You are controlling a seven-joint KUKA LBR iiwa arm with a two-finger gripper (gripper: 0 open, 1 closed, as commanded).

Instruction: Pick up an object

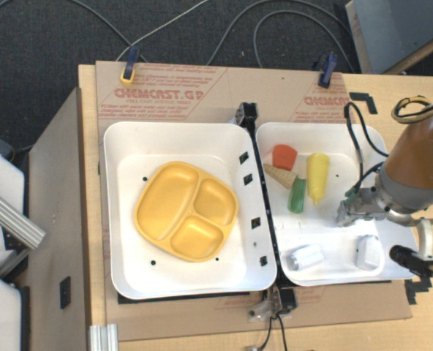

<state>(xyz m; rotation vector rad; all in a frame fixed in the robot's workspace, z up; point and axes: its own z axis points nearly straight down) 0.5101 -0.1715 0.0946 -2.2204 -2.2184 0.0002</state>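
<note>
You're looking down on two white bins side by side on a cardboard-covered bench. The left bin (121, 196) takes up the centre-left of the frame, and in it lies a yellow tray (186, 210) with three compartments, flat on the floor and turned at a slant.

Over to the right bin (333, 131), centre-right. Near its upper left you've got a red block (284, 156); just below it a tan wedge (279, 175) lies pointing left. A green piece (298, 194) lies touching the wedge's right end, and a yellow bottle (317, 175) lies lengthwise just right of the green piece, close enough that the two seem to touch. Along the lower part of that bin, two whitish things: a white cylinder (304, 256) at the lower left, and a white cup (368, 252) further right, well apart from it.

Now the arm: it comes in from the right edge, orange band showing at the upper right, grey wrist below it. The gripper (354, 212) sits low in the right half of the right bin, right of the yellow bottle and just above the white cup. You can't tell from here whether the claw is apart or together, and nothing shows between it.
</note>
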